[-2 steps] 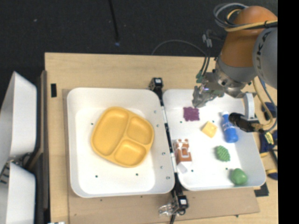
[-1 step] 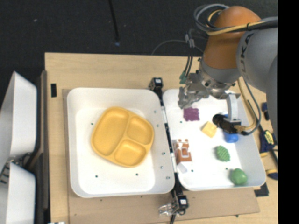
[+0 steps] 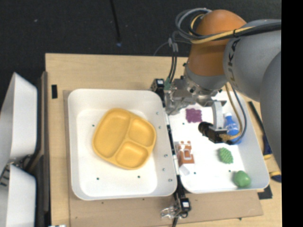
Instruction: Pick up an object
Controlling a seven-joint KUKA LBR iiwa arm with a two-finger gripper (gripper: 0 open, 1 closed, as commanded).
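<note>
One pale wooden surface (image 3: 57, 70), bearing two shallow white bins side by side: left bin (image 3: 78, 126) and right bin (image 3: 208, 186). One grey arm (image 3: 255, 56) with an orange band, reaching in from the right and hanging over the far part of the right bin. Dark lettering on its grey shell, too slanted to read in full. One yellow plate (image 3: 124, 138) with three compartments, lying flat in the middle of the left bin. One hand (image 3: 176, 102) low over the far left corner of the right bin, close to the wall between the bins; cannot tell whether wide or narrow.

Five small things in the right bin, all apart from one another:
- one orange-and-white thing (image 3: 185, 153) by the left wall
- one blue thing (image 3: 230, 123) toward the right wall, partly hidden by cables
- one purple thing (image 3: 193, 114) just beside the hand
- one bumpy green thing (image 3: 226, 155) near the middle
- one round green thing (image 3: 242, 178) toward the near right corner
</note>
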